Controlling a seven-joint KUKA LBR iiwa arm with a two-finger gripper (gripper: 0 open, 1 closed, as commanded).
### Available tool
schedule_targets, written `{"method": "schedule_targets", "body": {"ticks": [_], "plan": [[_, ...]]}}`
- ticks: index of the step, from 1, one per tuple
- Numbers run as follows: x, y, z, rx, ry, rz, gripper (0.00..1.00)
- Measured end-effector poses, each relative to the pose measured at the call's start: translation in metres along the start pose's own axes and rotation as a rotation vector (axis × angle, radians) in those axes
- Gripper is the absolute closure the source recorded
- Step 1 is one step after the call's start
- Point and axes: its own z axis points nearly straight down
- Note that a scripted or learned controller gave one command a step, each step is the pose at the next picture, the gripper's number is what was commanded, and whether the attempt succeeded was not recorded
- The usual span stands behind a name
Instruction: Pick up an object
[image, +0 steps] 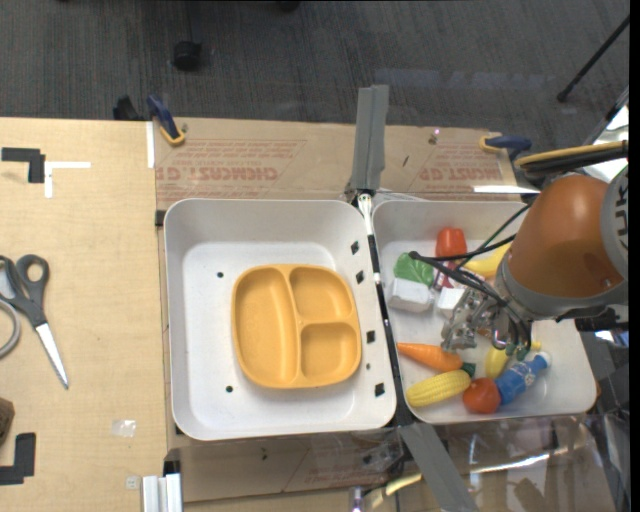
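In the right bin, tool above an orange carrot.

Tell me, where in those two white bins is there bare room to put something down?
The left bin has a bare white strip all round the yellow tray, widest along its left and far sides. The right bin is crowded: carrot, corn, tomato and the arm's tool fill it.
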Motion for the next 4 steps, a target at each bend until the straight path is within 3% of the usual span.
{"method": "schedule_targets", "body": {"ticks": [1,2,3,4], "plan": [[-0.003,-0.083,-0.128,0.005,0.039,-0.022,1.0],[-0.009,-0.119,0.013,0.001,0.038,-0.195,1.0],[0.014,-0.054,0.026,0.009,0.043,0.174,1.0],[-0.031,-0.057,0.027,0.016,0.04,0.447,1.0]]}}
